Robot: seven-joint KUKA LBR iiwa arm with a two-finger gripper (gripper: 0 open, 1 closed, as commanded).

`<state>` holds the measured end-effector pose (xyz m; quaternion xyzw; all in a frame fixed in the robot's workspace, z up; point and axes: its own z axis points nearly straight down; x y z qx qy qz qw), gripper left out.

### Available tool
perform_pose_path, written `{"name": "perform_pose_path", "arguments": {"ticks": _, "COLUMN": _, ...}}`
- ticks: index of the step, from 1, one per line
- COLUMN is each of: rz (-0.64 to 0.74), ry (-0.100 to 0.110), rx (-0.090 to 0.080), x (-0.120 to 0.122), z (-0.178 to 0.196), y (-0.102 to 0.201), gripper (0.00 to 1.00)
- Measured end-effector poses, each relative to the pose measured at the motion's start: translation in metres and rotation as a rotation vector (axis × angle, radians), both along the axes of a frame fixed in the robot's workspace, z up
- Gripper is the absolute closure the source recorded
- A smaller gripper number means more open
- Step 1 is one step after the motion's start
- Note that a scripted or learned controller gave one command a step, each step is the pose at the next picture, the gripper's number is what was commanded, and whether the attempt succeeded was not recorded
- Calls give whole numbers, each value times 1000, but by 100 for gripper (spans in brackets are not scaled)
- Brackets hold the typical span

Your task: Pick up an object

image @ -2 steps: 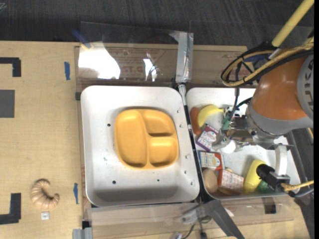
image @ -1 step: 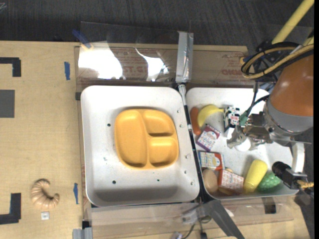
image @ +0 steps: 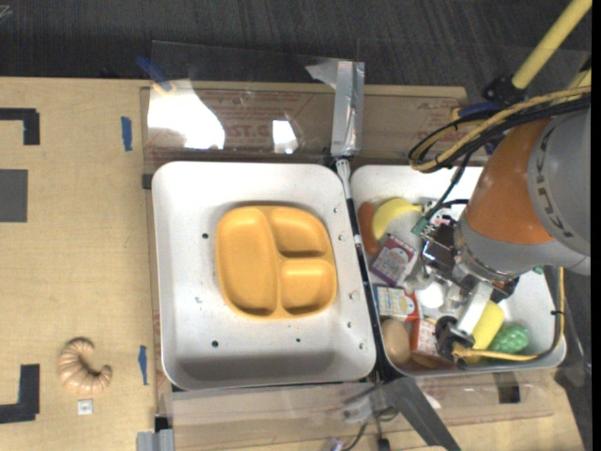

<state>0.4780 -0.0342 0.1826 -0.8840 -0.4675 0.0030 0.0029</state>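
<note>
**Inspection: my gripper down in the crowded right bin, grasp not confirmed**

Nearest the lower edge of the frame, low in the right bin point(image: 554, 341), I find a green lumpy toy point(image: 512, 336), a yellow banana-like piece point(image: 488, 322) just beside it, and a tan rounded item point(image: 398, 339) at the bin's lower left. My gripper point(image: 449, 301) sits directly above this cluster, amid small packets point(image: 394, 301). The wrist hardware hides the tips, so whether they are spread or closed I cannot tell, and I see nothing clearly pinched.

Further up the same bin lie a purple-and-white packet point(image: 392, 259) and a yellow rounded object point(image: 394, 216), close together.

Assessment: the candidates are all packed tight in this bin. To do the pick well, I judge I should settle on one item with free flanks, the banana-like piece being the likeliest, centre on it, close along its narrow side, and lift straight up. Risk: catching a neighbouring packet or nudging the pile.

Left of centre, the left bin point(image: 178, 280) holds an orange divided tray point(image: 275, 258). At lower left, on the bench point(image: 75, 252), rests a tan curled toy point(image: 84, 365), well apart from both bins.
</note>
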Motion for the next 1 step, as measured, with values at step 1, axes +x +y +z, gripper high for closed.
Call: {"name": "perform_pose_path", "arguments": {"ticks": 1, "rz": 76, "ry": -3, "rx": 0, "x": 1, "z": 1, "y": 24, "gripper": 100}}
